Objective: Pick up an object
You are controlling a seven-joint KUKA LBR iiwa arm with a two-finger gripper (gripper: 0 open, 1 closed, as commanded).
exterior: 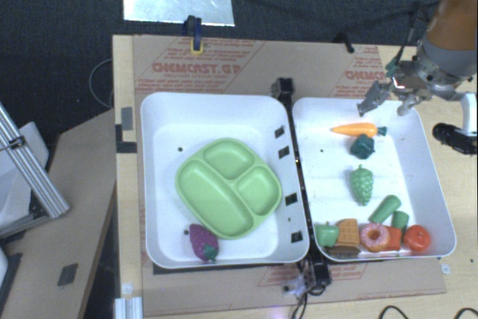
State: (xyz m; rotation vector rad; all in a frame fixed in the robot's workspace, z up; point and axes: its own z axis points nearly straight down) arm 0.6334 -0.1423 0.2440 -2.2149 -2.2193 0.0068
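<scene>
— Count on the bench? 
— Two white bins: left bin [160, 160] with one green divided plate [228, 187] and one purple toy fruit [202, 242] at its near edge. Right bin [426, 160] with eight toys: one toy carrot [355, 129], one dark teal piece [362, 147], one green grape bunch [361, 184], one green pickle-like piece [384, 208], then a near-edge row of green piece [326, 234], orange-brown block [347, 231], pink doughnut [373, 236], red tomato [417, 237].
— And the gripper [388, 104]? 
— Above the right bin's far right corner, fingers spread apart, nothing between them.
— Anything crowding the carrot? 
— Teal piece just beside its green-topped end; otherwise open floor around it.
— Carrot's heading? 
— Lying flat in the far part of the right bin, long axis left to right, pointed tip toward the divider [293, 160], leafy end toward the arm's side.
</scene>
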